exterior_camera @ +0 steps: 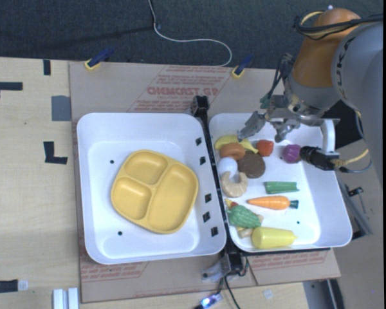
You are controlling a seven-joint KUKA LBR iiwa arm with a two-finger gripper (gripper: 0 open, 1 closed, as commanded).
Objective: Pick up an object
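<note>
My gripper (266, 131) hangs over the back of the right bin (321, 201), open, its two grey fingers spread with nothing between them. Just below it lie a small red tomato (264, 148), a yellow banana piece (228, 140), an orange-brown piece (231, 150) and a dark brown round piece (251, 165). A purple piece (291, 152) sits to the right of the fingers. Farther forward lie a white mushroom (232, 183), a green pepper (281, 187), an orange carrot (269, 203), green leafy food (244, 217) and a yellow lemon-like piece (271, 237).
The left bin (96, 172) holds a yellow divided plate (154, 190). A black clip ridge (209, 172) runs between the bins. The grey arm with its orange band (321, 50) comes in from the upper right. A white cable (180, 40) lies on the dark cloth behind.
</note>
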